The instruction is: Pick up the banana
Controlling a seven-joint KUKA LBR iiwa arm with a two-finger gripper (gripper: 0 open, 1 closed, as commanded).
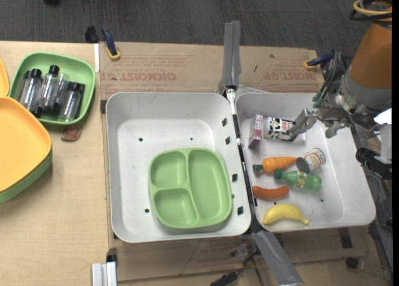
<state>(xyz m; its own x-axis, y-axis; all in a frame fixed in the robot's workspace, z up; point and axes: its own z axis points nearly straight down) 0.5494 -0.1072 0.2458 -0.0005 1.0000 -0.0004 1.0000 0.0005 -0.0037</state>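
Approaching the curved yellow plastic banana, not yet grasped.
My pincer hovers mid-right, grip state unclear; next I must reach toward the frame's lower right.

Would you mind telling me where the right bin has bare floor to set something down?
Bare floor lies along the right bin's right side, beyond the green bottle and banana. The left-centre is crowded: carrot, chili, cartons.

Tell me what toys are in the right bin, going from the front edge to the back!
Banana → red sausage-like piece → green bottle → carrot → milk carton, with the gripper beside it at the back.
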